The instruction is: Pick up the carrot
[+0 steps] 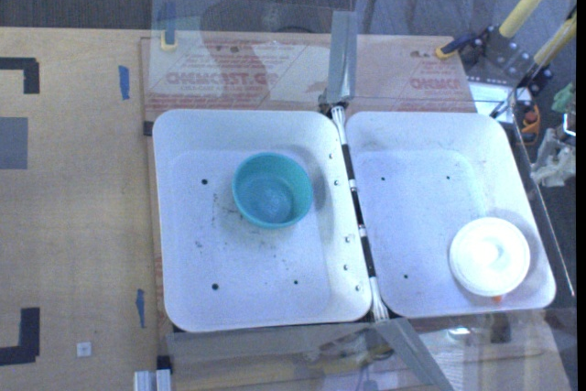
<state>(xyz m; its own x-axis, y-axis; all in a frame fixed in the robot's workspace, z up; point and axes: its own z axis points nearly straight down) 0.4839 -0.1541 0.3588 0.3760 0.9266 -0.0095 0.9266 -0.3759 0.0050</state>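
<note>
Bench: pale wooden top (pixel 73 197) with dark floor beyond it; two shallow white bins sit side by side, touching along the middle seam.
Left bin (pixel 183 288): holds a teal bowl (pixel 271 189), upright, toward the bin's far half. It is not part of your task.
Right bin (pixel 412 197): holds a round white dish (pixel 489 255) in the near right corner, close against the rim.
Carrot (pixel 495 296): you can see a small orange sliver at the near edge of the white dish. By its colour it is probably the carrot, with most of it hidden under or behind the dish. You cannot read how it lies.
Gripper: you cannot tell from this view whether it is open or closed. Assume nothing is held.
Step in hand: approach. The pick is not yet begun.
How to do it well: come down over the near right corner of the right bin and aim at the orange sliver, not the dish centre. The dish and the bin wall crowd the target on both sides, so line the closing direction along the free gap.
Risk: a straight descent likely lands on the dish or grips the dish edge instead.
Check: count the pick good once orange shows between the pads and clear of the bin floor.
</note>
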